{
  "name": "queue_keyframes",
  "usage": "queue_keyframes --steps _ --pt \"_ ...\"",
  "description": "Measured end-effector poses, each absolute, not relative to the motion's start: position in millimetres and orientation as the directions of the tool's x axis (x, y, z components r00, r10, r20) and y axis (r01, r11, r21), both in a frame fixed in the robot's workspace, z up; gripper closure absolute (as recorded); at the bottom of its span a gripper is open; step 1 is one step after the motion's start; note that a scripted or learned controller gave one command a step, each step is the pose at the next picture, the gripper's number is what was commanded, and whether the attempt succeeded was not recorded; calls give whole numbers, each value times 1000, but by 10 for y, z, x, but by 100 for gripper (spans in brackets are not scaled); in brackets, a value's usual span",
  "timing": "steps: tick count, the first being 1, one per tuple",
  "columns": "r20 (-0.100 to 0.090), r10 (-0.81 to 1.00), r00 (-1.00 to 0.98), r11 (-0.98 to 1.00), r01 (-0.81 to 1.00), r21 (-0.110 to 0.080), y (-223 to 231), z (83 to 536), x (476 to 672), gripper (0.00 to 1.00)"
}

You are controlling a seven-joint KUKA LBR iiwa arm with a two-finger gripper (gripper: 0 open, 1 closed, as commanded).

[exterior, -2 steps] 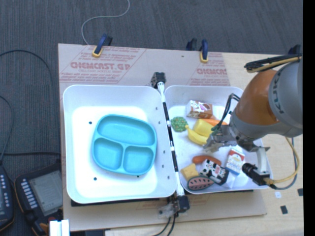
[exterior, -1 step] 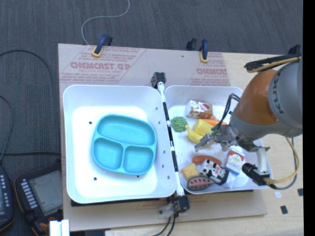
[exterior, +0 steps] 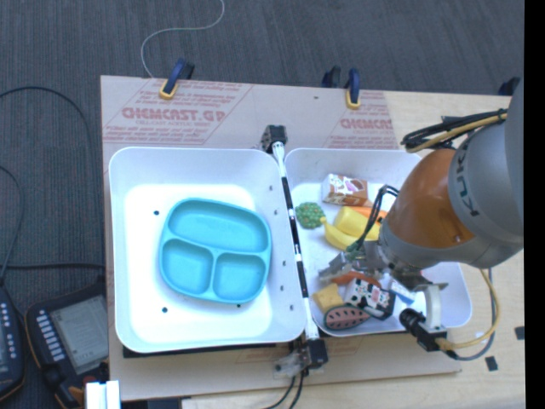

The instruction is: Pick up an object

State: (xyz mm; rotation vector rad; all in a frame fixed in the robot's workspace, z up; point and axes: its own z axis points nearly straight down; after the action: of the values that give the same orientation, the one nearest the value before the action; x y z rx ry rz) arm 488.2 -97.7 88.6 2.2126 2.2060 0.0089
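Arm (exterior: 443, 207) reaching into right bin (exterior: 460, 305), over the toy pile.
You are watching the gripper (exterior: 362, 271) hanging near the bin's front edge, presumably choosing among toys; claw state: cannot tell.

"CHEMCAST GP" printed in red on bench board (exterior: 174, 114)

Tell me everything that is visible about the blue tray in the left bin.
The blue tray is light blue, looks like smooth plastic, and has rounded corners and a raised rim. It is divided into three compartments: one long one across the top and two smaller ones below. It holds nothing. It lies flat, right side up, slightly turned, near the middle of the left bin and rests on the bin's white floor. Nothing else touches it.
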Motion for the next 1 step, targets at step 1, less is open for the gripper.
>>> queue_keyframes --steps 1 --pt "-5 1000 2 -2 1000 15 -968 982 4892 100"
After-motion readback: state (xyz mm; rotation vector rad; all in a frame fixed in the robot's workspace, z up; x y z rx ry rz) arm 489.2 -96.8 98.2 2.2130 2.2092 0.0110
